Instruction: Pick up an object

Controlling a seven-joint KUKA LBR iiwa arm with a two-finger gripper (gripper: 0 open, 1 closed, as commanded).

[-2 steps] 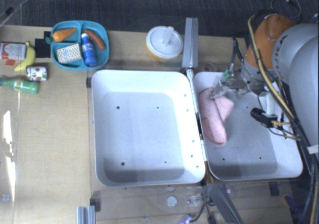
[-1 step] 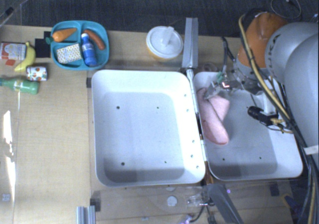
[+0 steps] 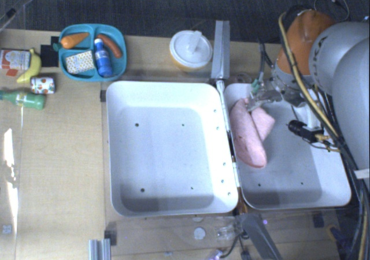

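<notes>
Hovering over right bin [image 3: 300, 192], upper-left corner — jaws [image 3: 263, 92] sitting just above the pink object [image 3: 248, 132], likely lining up for a grasp; jaw state not discernible. Pink object lying lengthwise against the bin's left wall, beside the left bin [image 3: 167, 149]

Just one camera on me, fixed above the desk [image 3: 58, 195] and looking down at a slant, so the far edge and dark floor sit at the top. It's close enough that both white bins, the left bin [image 3: 167, 207] and the right bin [image 3: 300, 195], take up most of the frame. My arm [image 3: 341, 68] comes in from the right side.
</notes>
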